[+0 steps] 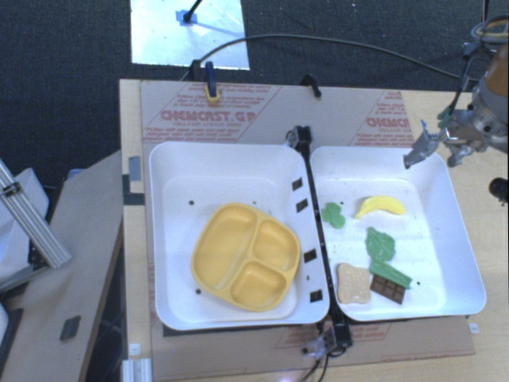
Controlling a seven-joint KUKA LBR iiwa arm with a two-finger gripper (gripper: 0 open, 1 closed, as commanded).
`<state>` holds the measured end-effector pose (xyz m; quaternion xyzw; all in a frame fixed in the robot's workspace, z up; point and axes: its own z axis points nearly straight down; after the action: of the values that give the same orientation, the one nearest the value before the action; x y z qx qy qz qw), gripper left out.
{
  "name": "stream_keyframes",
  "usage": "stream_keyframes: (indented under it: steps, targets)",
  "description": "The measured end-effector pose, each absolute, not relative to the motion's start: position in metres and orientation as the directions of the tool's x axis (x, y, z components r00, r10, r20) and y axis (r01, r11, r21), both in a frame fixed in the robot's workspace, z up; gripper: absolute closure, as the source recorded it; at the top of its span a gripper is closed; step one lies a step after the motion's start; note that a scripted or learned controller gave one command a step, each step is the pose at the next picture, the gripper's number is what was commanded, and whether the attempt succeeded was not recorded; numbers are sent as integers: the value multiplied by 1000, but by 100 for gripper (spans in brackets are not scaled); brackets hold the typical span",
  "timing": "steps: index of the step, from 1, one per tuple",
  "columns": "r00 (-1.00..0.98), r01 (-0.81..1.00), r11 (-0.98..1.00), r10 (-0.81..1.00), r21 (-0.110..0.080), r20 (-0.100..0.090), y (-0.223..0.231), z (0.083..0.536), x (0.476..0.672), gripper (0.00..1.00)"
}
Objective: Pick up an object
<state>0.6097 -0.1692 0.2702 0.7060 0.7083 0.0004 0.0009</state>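
Camera view from above shows two white bins side by side on the surface [143,102]. The left bin [171,173] holds a yellow divided plate [245,255] lying flat near its front. The right bin [457,237] holds a small green piece [333,215] near its left wall, a yellow banana [380,206] just beside it toward the back, a larger green leafy piece [380,245] in the middle, and, at the front, a tan bread slice [354,283] touching a brown chocolate bar [387,290] with a green strip [390,274] along its top. The tool [433,146] hangs over the right bin's back right corner, apart from every item; whether it is wide or narrow cannot be told.
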Motion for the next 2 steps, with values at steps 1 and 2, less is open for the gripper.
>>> stream_keyframes:
  steps: [1, 2]
  targets:
    - [-1, 1000, 1, 1000, -3, 0, -176, 211, 606, 0]
    - [-1, 1000, 1, 1000, -1, 0, -180, 169, 607, 0]
